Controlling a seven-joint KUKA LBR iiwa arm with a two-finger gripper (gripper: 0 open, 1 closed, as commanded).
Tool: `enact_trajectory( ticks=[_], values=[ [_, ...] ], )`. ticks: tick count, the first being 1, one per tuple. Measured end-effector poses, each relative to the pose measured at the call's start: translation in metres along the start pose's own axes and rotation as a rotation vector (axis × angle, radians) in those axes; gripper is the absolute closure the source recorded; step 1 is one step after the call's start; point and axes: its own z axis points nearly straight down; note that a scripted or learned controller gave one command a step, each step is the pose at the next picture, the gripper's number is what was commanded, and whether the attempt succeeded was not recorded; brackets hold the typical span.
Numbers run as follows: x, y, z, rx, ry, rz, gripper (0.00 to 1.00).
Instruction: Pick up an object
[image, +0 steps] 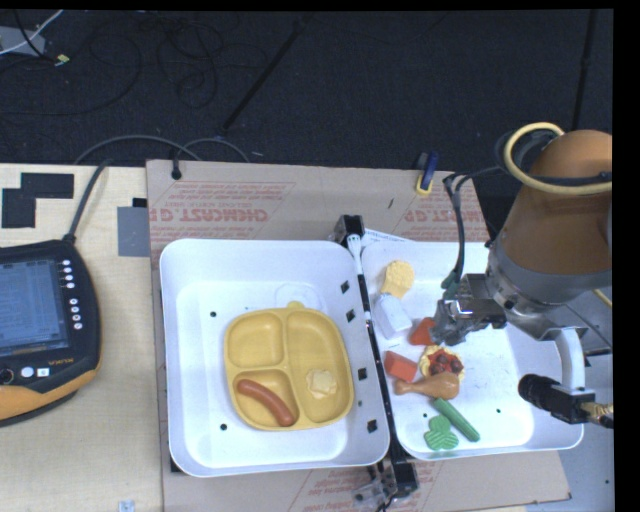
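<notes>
One tool (452, 322) over right bin (520, 420), finger state unclear, green pickle (456, 420) lying diagonal

Even overhead light, soft shadows, slight blur, dark background.

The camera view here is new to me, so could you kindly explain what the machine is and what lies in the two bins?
This single picture is taken from above the bench, at a slant. The grey and orange shape on the right is a robot arm; its gripper hangs over the right bin, above small toy foods: a yellow piece, a red piece, a chicken leg and green pieces. The left bin holds a yellow divided plate with a sausage. I cannot tell whether anything is held.
</notes>
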Motion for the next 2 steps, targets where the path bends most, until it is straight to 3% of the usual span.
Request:
enact_trajectory(
  ticks=[1,2],
  values=[
    [0.046,-0.023,-0.061,-0.015,-0.002,-0.004,1.0],
    [0.09,-0.023,-0.102,-0.014,-0.003,-0.003,1.0]
  ],
)
